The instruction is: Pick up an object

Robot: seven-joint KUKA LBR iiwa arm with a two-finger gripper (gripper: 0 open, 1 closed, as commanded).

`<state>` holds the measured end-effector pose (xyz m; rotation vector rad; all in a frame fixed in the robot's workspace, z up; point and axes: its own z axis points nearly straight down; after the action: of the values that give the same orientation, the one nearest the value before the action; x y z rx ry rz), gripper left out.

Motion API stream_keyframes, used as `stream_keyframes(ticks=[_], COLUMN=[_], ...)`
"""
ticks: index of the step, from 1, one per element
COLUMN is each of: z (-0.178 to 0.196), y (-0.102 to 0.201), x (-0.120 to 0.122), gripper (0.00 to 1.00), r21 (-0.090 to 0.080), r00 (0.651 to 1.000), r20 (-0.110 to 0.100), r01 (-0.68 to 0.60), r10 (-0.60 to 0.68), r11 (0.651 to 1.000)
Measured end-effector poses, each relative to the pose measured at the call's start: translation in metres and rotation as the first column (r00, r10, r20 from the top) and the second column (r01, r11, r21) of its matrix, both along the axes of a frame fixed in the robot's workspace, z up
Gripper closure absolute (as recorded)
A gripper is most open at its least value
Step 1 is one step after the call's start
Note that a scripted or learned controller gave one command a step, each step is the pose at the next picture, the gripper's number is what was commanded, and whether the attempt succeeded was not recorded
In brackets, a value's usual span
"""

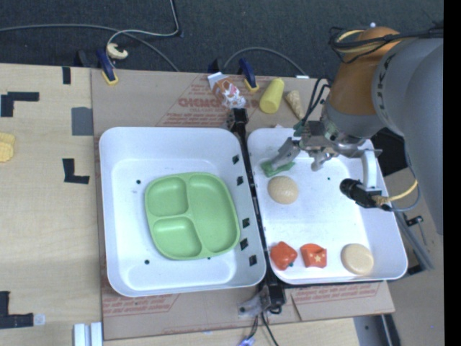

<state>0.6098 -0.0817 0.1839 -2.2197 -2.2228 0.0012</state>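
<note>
The arm [403,85] runs off the right edge, its wrist hiding the right bin's [392,225] far corner.

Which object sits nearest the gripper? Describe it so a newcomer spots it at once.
Look in the right bin, near its far left corner, just below the gripper. A small flat green piece lies there. It is the only green thing in that bin; the round beige item beside it is pale.

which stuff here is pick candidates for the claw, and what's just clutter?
In play, right bin:
- claw
- green piece by the claw
- tan ball
- two red pieces
- beige round

Lying about:
- green divided plate in left bin
- yellow cylinder on the cardboard behind the bins
- blue clamps
- cables
</note>
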Motion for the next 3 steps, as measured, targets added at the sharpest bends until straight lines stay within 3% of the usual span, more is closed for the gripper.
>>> stream_keyframes(ticks=[1, 2, 3], z=[-0.098, 0.001, 0.0], y=[-0.017, 0.046, 0.003], x=[-0.008, 0.002, -0.046], gripper=[0.0, 0.0, 0.0], r21=[0.0, 0.001, -0.001], r00=[1.0, 1.0, 1.0], r20=[0.002, 0.001, -0.001], r01=[0.0, -0.001, 0.002], r10=[0.0, 0.001, -0.002], r11=[1.0, 1.0, 1.0])
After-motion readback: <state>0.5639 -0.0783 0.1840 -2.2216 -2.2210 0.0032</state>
